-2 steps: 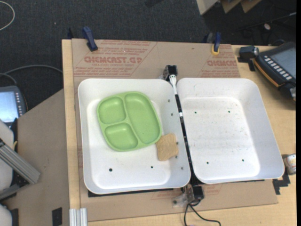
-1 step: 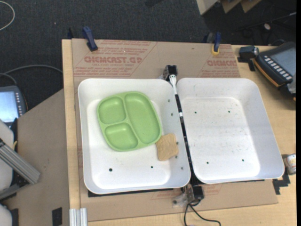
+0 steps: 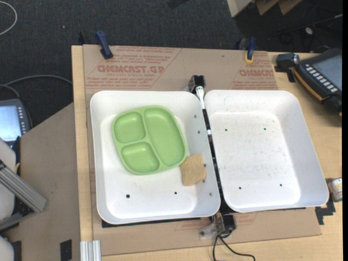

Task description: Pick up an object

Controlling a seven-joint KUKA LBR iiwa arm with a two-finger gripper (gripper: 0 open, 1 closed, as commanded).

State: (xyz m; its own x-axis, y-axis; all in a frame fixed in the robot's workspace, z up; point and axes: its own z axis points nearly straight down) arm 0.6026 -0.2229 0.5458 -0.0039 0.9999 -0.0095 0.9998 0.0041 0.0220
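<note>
**Two bins on the bench, two objects in the left one**

From my station I see a dark carpeted floor around a brown board (image 3: 163,64) that serves as the bench top, printed twice with red lettering. Two clamps grip its far edge: a blue one (image 3: 103,43) on the left and a blue-and-yellow one (image 3: 250,50) on the right.

At the far left, off the board, sit one lit screen (image 3: 10,121) and one grey metal rail (image 3: 22,186) lying at a slant.

The left bin (image 3: 103,145) holds two things. One is a green plate (image 3: 149,140) with three compartments, lying flat in the upper middle of the bin. The other is a tan flat piece (image 3: 193,169), roughly square, just off the plate's lower right edge and touching it or nearly so; I can't tell which. It lies close to the bin's right wall. I count two small dark dots on the bare floor of this bin, near the front.

One black strip (image 3: 206,135) runs between the two bins, which lie edge to edge.

The right bin (image 3: 304,140) has a floor peppered with fine dark specks, plus four larger dark dots.

Beyond it, at the board's far right corner, lies one black handheld unit (image 3: 321,78) with an orange rim.

I cannot tell what state the gripper is in.
</note>
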